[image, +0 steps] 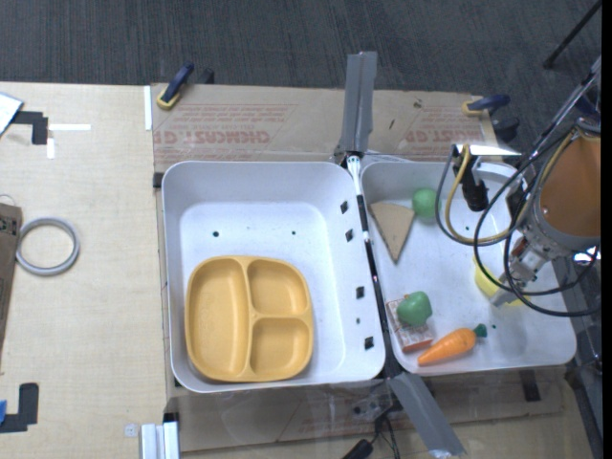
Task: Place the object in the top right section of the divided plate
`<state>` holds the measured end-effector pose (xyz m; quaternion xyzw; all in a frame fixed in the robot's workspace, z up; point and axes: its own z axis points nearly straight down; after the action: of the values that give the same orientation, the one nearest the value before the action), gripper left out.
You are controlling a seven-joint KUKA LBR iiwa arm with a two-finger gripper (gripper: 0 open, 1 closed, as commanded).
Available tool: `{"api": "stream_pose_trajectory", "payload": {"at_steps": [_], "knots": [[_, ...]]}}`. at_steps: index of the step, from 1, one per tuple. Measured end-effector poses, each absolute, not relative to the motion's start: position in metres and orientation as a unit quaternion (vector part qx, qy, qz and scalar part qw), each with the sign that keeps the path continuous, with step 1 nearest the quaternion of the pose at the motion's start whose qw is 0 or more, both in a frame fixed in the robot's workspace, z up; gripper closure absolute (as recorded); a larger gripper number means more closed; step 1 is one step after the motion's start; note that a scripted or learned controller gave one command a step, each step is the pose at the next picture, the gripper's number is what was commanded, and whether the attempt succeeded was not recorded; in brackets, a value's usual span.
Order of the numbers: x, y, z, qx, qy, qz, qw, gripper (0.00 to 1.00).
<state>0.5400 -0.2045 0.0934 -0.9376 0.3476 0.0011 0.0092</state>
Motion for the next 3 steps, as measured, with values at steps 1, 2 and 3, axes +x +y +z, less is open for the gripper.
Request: {"api": "stream_pose_trajectory", "payload": {"at_steps": [1,2,3], "knots": [[0.584,-0.193,0.092,-0.984,0.180,-0.0006,0.002,1.00],[0.576,-0.210,0.093,-0.994,0.106,-0.0018,0.007,1.00],[0.577,-0.207,0.102,-0.995,0.104,-0.0021,0.009,1.00]]}}
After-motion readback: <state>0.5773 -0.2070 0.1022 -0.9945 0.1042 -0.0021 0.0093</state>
